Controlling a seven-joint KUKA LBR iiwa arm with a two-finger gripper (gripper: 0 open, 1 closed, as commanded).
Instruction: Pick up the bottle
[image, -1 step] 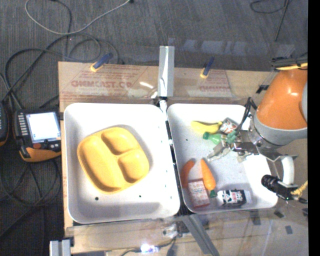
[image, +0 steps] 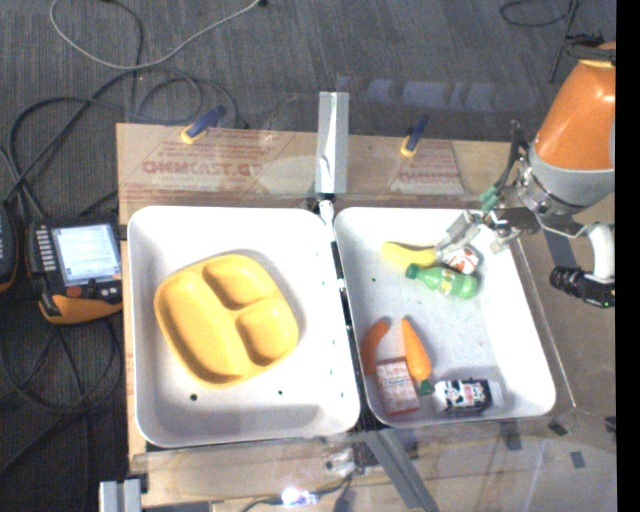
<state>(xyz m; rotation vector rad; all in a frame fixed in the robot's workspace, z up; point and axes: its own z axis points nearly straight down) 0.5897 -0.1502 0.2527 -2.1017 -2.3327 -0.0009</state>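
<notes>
Your gripper (image: 462, 240) sits low over the back of the right bin (image: 535, 340), near its far right corner, reaching in from the right under the orange band of the arm (image: 580, 120). I can't tell from this angle how the gripper is set; the metal parts blur into the items beneath it. Nothing is clearly lifted.

Right under the gripper tip you've got a small red-and-white item (image: 461, 261), too blurred to name. The green bottle (image: 445, 280) lies on its side just in front of that, touching or nearly touching it, cap end pointing left. It rests on the bin floor, in the back half of the right bin. A yellow banana (image: 405, 252) lies just left of the gripper, its right end running under the gripper tip and close to the bottle's neck.

Further toward the front of the same bin: an orange carrot (image: 415, 350) with its green end toward you, a reddish-brown sausage-shaped piece (image: 373, 342) beside it on the left, a red-labelled box (image: 396, 388) below both, and a dark carton with white print (image: 463, 395) at the front, just right of the box.

Left bin (image: 150, 300) holds a yellow three-compartment tray (image: 228, 317), well apart from everything above.
</notes>
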